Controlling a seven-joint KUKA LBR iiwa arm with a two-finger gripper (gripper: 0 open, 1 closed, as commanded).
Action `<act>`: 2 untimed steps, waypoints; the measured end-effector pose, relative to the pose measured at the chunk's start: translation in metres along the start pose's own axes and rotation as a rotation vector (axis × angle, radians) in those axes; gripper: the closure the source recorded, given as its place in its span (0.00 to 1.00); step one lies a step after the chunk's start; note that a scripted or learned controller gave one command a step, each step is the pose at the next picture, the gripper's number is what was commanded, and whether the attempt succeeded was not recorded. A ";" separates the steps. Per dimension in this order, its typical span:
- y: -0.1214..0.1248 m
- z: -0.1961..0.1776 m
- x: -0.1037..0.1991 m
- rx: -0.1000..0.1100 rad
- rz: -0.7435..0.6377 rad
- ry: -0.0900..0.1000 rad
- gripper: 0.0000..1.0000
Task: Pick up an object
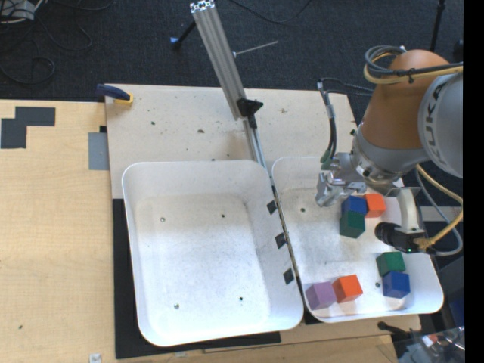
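The left bin sits beside the right bin, which bears all the blocks. The gripper hangs low over the right bin's upper part, and whether it is apart or together I cannot tell. Just right of it lie a blue block, an orange block and a dark green block, clustered together. Near the front rim lie a purple block, another orange block, a green block and a blue block. The arm reaches in from the right, wrist bent downward.
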State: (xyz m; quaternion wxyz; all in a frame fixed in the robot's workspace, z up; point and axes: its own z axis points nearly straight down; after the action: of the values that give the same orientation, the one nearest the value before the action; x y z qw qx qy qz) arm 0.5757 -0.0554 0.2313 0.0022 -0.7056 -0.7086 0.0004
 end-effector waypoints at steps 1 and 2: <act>0.021 -0.009 0.047 -0.003 0.001 -0.002 1.00; 0.039 -0.015 0.096 -0.003 0.001 -0.003 1.00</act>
State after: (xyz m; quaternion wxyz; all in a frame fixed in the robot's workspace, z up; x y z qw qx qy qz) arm 0.6140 0.0406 0.2462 0.0003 -0.7058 -0.7084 0.0004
